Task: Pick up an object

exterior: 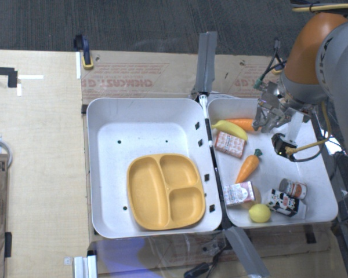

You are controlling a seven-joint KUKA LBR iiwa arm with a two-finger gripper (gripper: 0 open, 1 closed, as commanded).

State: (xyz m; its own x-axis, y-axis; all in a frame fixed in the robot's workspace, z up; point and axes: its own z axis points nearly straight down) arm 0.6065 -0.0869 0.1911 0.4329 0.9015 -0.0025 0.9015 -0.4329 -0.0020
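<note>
My gripper (264, 120) hangs over the back of the right bin (322, 172), just right of an orange carrot-like piece (242, 122) and a yellow banana (231, 130). I see nothing held in it. Below the banana lies a red-and-white snack packet (230, 144). A toy carrot (248, 166) lies tilted in the bin's middle. Toward the front sit a pink carton (239, 194), a lemon (259, 213), a black-and-white cow-print carton (283, 202) and a small can (293, 187).
The left bin (104, 155) holds a yellow divided plate (165, 190). A grey divider post (206, 62) stands behind the bins' shared wall. A black cable loop (284, 146) hangs beside the gripper. The arm's orange band (316, 42) fills the upper right.
</note>
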